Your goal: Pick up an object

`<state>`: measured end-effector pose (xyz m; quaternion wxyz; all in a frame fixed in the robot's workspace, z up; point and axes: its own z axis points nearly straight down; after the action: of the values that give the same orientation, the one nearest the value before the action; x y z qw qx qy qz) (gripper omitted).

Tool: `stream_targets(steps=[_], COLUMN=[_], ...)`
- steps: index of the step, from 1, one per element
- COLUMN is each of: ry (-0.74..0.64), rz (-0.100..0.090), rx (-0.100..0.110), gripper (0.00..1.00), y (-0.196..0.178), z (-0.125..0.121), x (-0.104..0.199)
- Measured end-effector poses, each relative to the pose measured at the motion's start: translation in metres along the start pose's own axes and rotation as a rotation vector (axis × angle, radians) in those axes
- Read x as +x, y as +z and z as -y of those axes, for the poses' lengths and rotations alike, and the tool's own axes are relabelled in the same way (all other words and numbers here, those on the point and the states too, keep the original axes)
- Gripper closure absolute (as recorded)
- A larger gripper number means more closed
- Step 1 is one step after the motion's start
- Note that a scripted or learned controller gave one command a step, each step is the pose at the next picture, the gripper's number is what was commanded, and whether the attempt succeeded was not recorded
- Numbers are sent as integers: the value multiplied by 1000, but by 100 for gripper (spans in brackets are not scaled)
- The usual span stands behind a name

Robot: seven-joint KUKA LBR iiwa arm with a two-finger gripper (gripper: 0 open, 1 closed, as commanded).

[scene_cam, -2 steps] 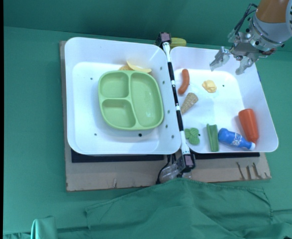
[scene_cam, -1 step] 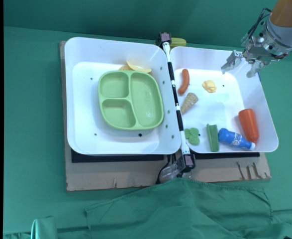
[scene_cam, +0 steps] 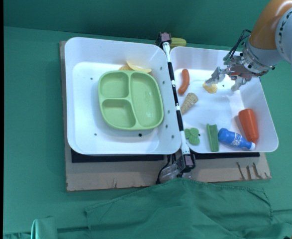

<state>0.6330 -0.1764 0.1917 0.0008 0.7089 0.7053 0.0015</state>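
My gripper (scene_cam: 226, 81) hangs open over the upper middle of the right bin (scene_cam: 265, 103), its two fingers spread wide. A small yellow-orange piece (scene_cam: 210, 87) lies just left of the left finger, not between the fingers. Further left lie a red sausage (scene_cam: 184, 81) and a tan cone (scene_cam: 189, 102). An orange carrot (scene_cam: 248, 124), a blue bottle (scene_cam: 235, 139), a green stick (scene_cam: 212, 136) and a green leafy piece (scene_cam: 192, 135) sit along the bin's near side.
The left bin (scene_cam: 81, 59) holds a green divided plate (scene_cam: 131, 99) with a yellow slice (scene_cam: 138, 67) behind it. A black and white bar (scene_cam: 174, 93) runs between the bins. A yellow object (scene_cam: 178, 42) rests at the far rim. Green cloth (scene_cam: 185, 208) bunches at the front.
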Motion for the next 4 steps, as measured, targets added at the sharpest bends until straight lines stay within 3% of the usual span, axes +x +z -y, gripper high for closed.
stream_targets(steps=[1, 2, 3, 4], ry=[-3, -1, -1, -5], rz=[3, 12, 11, 7], rx=[-18, -30, -27, -13], gripper=[0, 100, 0, 0], y=[2, -13, -12, -100], z=[1, -2, -1, -55], x=[-10, -13, -12, -10])
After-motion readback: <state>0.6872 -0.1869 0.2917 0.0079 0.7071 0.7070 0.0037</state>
